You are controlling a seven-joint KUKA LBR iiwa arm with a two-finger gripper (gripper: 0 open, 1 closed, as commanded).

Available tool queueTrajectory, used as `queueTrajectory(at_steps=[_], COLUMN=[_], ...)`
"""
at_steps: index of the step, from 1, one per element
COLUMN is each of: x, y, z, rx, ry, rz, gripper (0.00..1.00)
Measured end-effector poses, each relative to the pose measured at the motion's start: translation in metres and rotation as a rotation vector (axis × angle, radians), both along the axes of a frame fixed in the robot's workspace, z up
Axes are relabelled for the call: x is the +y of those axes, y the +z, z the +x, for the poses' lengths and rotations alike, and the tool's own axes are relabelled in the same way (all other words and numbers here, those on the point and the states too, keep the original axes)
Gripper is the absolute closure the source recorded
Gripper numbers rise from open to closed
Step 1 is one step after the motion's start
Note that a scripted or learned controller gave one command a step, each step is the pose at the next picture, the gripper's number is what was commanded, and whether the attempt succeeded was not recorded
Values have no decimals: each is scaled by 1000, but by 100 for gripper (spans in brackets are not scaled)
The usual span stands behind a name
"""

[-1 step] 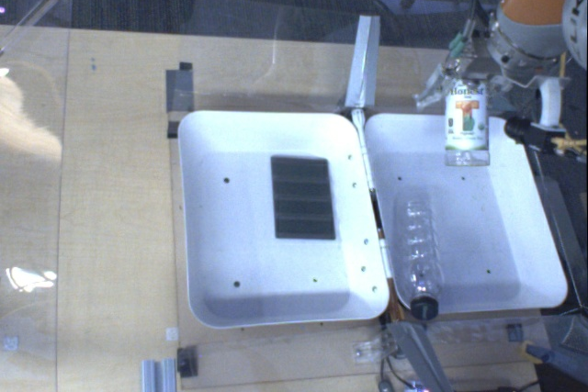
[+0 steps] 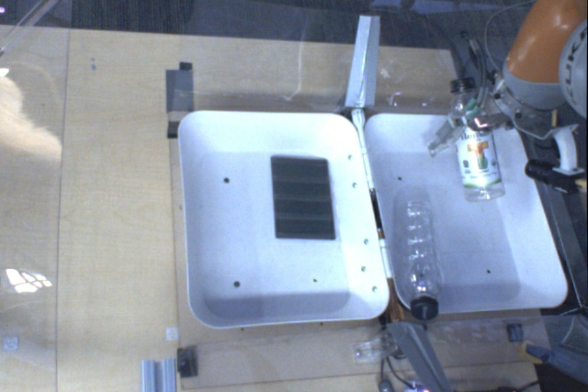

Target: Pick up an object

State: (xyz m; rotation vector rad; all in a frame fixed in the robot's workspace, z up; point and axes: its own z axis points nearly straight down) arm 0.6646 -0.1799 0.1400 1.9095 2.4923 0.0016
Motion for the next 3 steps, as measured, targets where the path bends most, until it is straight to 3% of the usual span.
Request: queueTrajectory(at_steps=[1,2,3], x=[-26,-27,-29], y=[-36,-37,-37], z=[3,-9,5], rx=[8,-29,12], ry=[3,-18,-116], rz=[-2,-8,0], gripper=[0,0,0])
